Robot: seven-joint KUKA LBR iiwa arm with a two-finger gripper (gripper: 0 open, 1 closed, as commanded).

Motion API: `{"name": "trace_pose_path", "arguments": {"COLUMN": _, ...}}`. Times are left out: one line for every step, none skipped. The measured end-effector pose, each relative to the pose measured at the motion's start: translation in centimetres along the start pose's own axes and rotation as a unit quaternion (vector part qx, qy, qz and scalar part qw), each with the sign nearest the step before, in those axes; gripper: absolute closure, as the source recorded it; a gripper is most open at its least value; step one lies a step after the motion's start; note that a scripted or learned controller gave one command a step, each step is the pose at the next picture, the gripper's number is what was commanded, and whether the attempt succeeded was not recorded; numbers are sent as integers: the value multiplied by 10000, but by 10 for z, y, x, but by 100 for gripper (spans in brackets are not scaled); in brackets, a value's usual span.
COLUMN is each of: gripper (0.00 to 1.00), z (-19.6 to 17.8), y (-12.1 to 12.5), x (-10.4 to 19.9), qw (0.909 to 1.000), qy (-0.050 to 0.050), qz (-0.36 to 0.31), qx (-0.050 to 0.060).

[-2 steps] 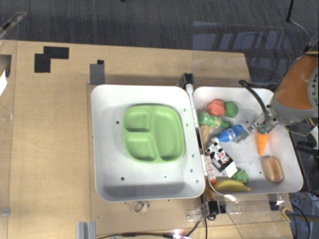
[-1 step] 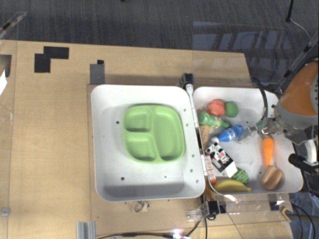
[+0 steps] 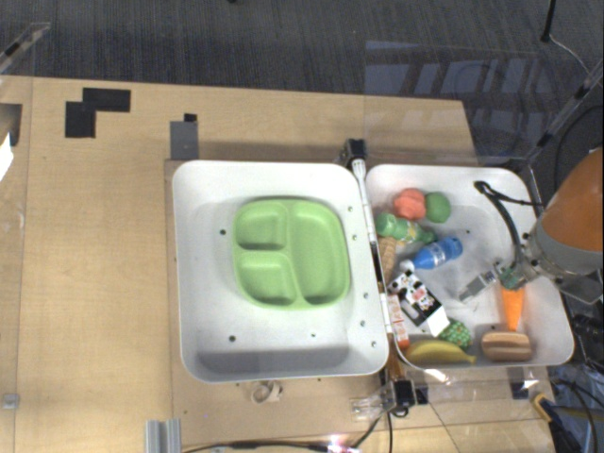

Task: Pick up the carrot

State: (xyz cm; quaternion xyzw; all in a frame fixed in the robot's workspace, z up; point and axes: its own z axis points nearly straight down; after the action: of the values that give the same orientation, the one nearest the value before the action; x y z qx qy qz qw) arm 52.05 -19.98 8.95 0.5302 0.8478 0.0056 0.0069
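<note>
The carrot (image 3: 511,308) lies in the right bin (image 3: 557,333), near that bin's right wall and just above the hot dog bun (image 3: 507,345) at the bin's lower edge; it stands roughly upright in the view, its green top pointing away from the bun. The gripper (image 3: 486,281) hangs just to the upper left of the carrot, close beside its green end; whether it is clenched or released I cannot tell, since the tool is small and blurred here, and nothing is plainly seen grasped in it. The arm's orange band (image 3: 578,210) sits up and to the right of the carrot, at the view's edge. To the left of the carrot lie a blue bottle (image 3: 440,251), a black and white carton (image 3: 415,295) and a banana (image 3: 440,352); further up from the carrot sit a red ball (image 3: 411,203) and a green ball (image 3: 437,207), touching each other. Well to the left of the carrot, the left bin (image 3: 198,253) holds a green divided plate (image 3: 291,253).
</note>
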Motion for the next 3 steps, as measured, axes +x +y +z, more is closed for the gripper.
{"name": "trace_pose_path", "arguments": {"gripper": 0, "z": -1, "y": -24, "x": 8, "qw": 9989, "qy": -22, "qz": -479, "qx": -7}}
{"name": "trace_pose_path", "arguments": {"gripper": 100, "z": -14, "y": -20, "x": 6, "qw": 9987, "qy": -64, "qz": -497, "qx": -44}}
{"name": "trace_pose_path", "arguments": {"gripper": 100, "z": -106, "y": 62, "x": 52, "qw": 9988, "qy": -11, "qz": -480, "qx": -2}}
